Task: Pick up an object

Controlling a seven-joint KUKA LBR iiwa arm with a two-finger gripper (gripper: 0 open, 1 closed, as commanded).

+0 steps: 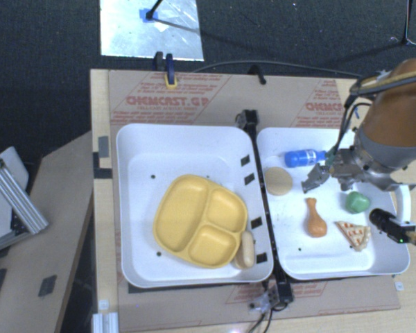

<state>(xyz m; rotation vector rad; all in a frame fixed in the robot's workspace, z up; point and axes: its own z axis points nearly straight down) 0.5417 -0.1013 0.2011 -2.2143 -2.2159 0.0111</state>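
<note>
The pincer (331, 174) hangs low over the right bin (284, 259), and from where I stand I cannot tell how it is set, nor see anything caught in it. Nothing looks picked yet. The choices lie close round it: a blue bottle (303, 158) just up and to its left, a tan disc (277, 181) further left, an orange drumstick (315, 218) just below, a green ball (358, 201) to its lower right, and a pizza slice (354, 233) beyond that. The drumstick seems the handiest. I would centre over its thick end, turn the wrist so the grip crosses the narrow way, and come straight down without nudging the ball. The bottle is round and would likely roll. The yellow tray (200, 220) and a bun (245, 249) sit far left in the other bin (139, 255), out of the way
</note>
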